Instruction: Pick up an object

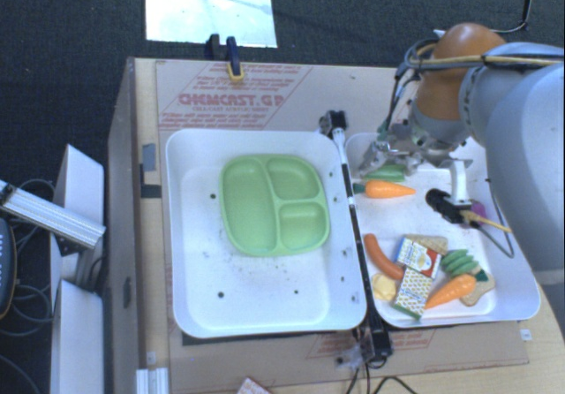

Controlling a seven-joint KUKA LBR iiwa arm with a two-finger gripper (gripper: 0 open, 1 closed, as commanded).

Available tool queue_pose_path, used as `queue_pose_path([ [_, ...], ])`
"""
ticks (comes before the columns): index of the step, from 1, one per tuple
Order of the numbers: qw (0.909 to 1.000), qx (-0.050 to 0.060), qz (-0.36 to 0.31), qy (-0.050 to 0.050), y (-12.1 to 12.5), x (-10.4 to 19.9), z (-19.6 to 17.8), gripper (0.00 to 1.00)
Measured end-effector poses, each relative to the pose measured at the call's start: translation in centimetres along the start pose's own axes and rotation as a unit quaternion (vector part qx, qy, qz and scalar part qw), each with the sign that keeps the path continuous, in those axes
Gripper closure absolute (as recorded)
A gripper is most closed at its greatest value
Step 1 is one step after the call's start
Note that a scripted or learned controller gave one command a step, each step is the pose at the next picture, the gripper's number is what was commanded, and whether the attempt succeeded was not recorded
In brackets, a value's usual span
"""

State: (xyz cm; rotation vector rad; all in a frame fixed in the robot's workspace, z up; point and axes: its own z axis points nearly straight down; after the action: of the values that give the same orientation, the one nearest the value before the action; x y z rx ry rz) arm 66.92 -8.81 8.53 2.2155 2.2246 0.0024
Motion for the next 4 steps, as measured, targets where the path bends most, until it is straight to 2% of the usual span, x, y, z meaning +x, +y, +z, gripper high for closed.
queue_pose_path([
  [1,1.0000,0.001,-0.001,-0.002,0.0,-0.3,-1.2,1.00],
  [2,1.0000,0.001,-0.001,-0.002,0.0,-0.3,-1.2,0.00],
  [3,1.0000,0.000,0.000,0.000,0.0,0.4,0.0,0.00],
  [4,1.0000,0.004,-0.001,-0.003,-0.1,0.0,-1.3,1.00],
])
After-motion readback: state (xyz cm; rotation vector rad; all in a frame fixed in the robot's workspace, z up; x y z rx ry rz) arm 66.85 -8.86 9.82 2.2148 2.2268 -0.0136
